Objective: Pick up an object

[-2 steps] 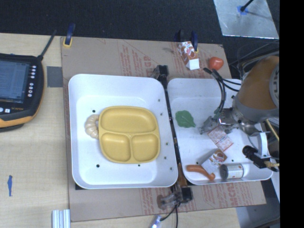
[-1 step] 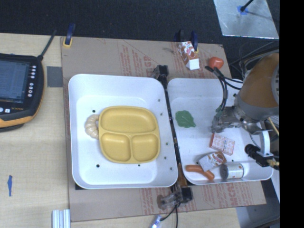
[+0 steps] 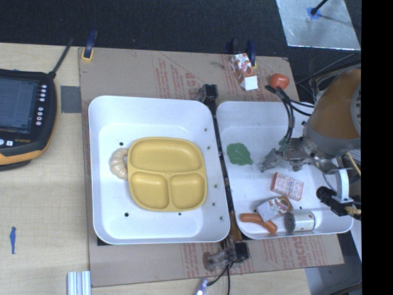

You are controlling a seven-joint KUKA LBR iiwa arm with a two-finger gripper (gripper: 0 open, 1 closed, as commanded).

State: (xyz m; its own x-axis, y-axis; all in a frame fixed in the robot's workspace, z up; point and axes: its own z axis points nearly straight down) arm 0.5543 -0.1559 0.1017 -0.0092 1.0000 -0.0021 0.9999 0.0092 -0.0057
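The right bin (image 3: 258, 118) holds several small items: a green leaf-shaped piece (image 3: 239, 154), a red-and-white packet (image 3: 287, 185), an orange sausage (image 3: 258, 222), a small wrapped packet (image 3: 274, 207) and a grey-and-white can (image 3: 300, 221) lying on its side. My gripper (image 3: 271, 162) hangs low over the middle of this bin, pointing left. It is just right of the green piece and above the red-and-white packet. I see nothing in its grasp.
In the left bin (image 3: 110, 115) lies a yellow divided plate (image 3: 166, 173) with a beige lump (image 3: 118, 163) at its left edge. Behind the right bin stand a small carton (image 3: 244, 71) and a red object (image 3: 279, 80). A control tablet (image 3: 21, 115) lies far left.
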